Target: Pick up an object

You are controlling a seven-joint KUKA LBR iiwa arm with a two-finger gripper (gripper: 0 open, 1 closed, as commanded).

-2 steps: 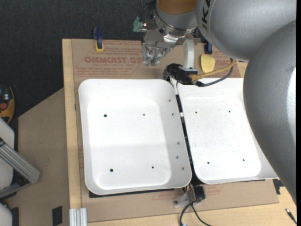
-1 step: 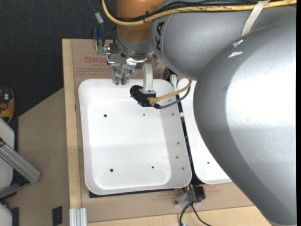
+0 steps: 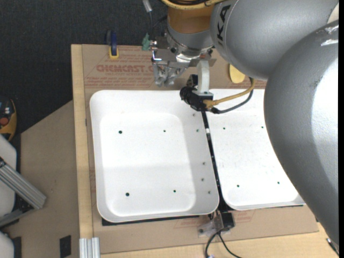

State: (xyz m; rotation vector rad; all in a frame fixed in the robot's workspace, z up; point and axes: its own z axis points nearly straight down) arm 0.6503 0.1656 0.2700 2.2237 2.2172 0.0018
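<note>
Here we go. My gripper (image 3: 166, 78) hangs at the far side of the left bin (image 3: 97, 144), above the brown board on the tabletop (image 3: 86, 79), just beyond the rim and near the seam between the two bins. Whether it is open or closed I cannot tell from this angle, as the wrist hardware crowds it. Nothing is visibly held in it.

Where's the object? That's the snag. The left bin's floor reads as plain white with a few small dark dots, and I can't make out anything graspable on it. The right bin (image 3: 242, 144) shows the same on the part in sight, but my own arm (image 3: 279, 47) covers much of it, so something could lie under there. A pale yellow shape (image 3: 237, 74) peeks out just past the right bin's far edge, touching my arm's outline. I cannot say what it is.

My read is that I'm at the very start, in the search and approach step, with no grasp made. The next move calls for settling on a target, swinging over it and coming down squarely above it. I should mind the black fitting and its cable (image 3: 189, 95) hanging over the seam, which could snag on the rims.
</note>
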